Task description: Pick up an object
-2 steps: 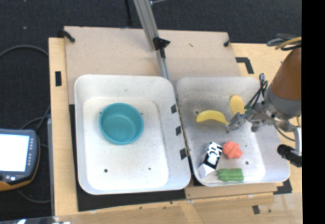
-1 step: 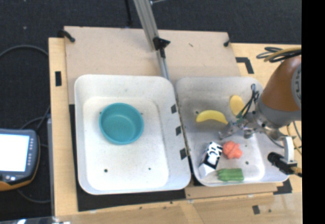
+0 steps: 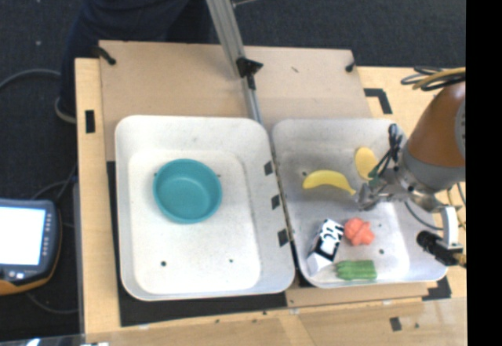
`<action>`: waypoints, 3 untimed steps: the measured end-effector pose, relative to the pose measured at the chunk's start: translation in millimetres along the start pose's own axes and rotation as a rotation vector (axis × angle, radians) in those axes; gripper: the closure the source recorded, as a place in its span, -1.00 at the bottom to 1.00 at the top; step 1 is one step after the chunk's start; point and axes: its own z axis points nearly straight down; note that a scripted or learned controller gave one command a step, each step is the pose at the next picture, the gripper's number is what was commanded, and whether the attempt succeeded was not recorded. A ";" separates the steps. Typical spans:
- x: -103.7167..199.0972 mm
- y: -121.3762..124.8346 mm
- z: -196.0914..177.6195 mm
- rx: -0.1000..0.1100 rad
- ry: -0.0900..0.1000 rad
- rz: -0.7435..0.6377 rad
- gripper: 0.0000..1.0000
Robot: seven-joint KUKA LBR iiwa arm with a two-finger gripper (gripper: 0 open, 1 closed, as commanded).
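My gripper [image 3: 368, 196] hangs low in the right bin [image 3: 314, 140], just right of a yellow banana [image 3: 327, 180] and touching or nearly touching its right tip. A small yellow rounded fruit [image 3: 364, 160] lies just behind the gripper. An orange-red lumpy object [image 3: 359, 231] sits a little in front of it. Further forward lie a black-and-white box [image 3: 327, 240] and a green oblong object [image 3: 355, 270]. Nothing is visibly held.
The left bin [image 3: 133, 180] holds a teal bowl [image 3: 187, 190]. A grey metal strut [image 3: 227, 30] slants down from the top to the back edge between the bins. The arm's orange band [image 3: 439, 129] rises at the right. A small screen [image 3: 23, 242] sits off the bench at far left.
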 end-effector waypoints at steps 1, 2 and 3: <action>-11.3 3.3 -51.5 -0.003 -0.001 -0.001 1.00; -11.7 2.5 -95.6 -0.002 -0.001 -0.011 1.00; -9.5 -4.0 -145.2 -0.003 -0.001 -0.010 1.00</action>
